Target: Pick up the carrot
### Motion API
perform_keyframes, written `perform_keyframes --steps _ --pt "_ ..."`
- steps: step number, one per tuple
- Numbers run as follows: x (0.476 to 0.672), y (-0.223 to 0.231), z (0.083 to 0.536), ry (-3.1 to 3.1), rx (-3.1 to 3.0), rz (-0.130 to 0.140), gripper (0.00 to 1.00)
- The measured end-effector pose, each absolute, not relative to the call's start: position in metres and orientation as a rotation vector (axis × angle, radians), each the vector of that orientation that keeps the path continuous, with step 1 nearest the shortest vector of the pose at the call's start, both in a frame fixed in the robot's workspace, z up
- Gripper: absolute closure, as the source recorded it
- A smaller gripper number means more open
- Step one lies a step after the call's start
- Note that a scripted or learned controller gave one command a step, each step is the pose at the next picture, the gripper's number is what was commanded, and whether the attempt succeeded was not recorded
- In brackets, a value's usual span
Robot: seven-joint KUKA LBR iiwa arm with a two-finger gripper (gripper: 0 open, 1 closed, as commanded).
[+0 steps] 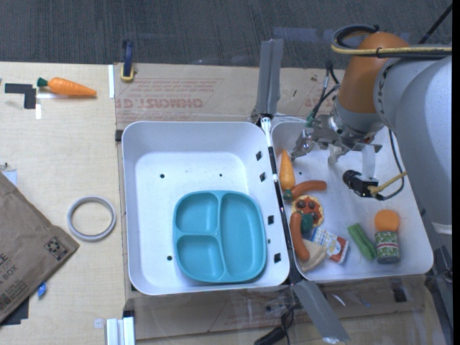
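Note:
An orange carrot [287,169] with a green top lies in the right bin [410,214], leaning against its left wall. My gripper [318,152] hangs over the back of that bin, just right of the carrot and slightly behind it. Its fingers [300,148] are spread open with nothing between them. A second carrot [68,87] lies on the bench at the far left, outside both bins.
Near the carrot in the right bin lie a red sausage [310,187], a pizza slice [309,208], another sausage [298,236], a green piece [361,240] and an orange-lidded can [387,237]. The left bin [144,157] holds a teal divided plate [219,236]. A tape ring [91,216] lies on the bench.

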State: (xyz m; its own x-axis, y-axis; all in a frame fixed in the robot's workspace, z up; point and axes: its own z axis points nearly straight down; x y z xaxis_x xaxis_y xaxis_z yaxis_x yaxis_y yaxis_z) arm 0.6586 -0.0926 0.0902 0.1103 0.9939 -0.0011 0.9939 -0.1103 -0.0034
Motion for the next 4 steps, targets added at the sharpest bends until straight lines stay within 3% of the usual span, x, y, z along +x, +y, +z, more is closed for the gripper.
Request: perform_keyframes --steps 1,2,3,4 --pt "0.56 -0.076 0.189 -2.147 -2.288 0.006 0.0" --pt "0.584 -0.12 0.142 -2.092 -2.339 0.007 0.0" --pt "0.506 -0.21 0.136 -2.125 -2.309 0.004 0.0" --pt "0.539 -0.211 0.09 -2.235 -2.199 -0.004 0.0"
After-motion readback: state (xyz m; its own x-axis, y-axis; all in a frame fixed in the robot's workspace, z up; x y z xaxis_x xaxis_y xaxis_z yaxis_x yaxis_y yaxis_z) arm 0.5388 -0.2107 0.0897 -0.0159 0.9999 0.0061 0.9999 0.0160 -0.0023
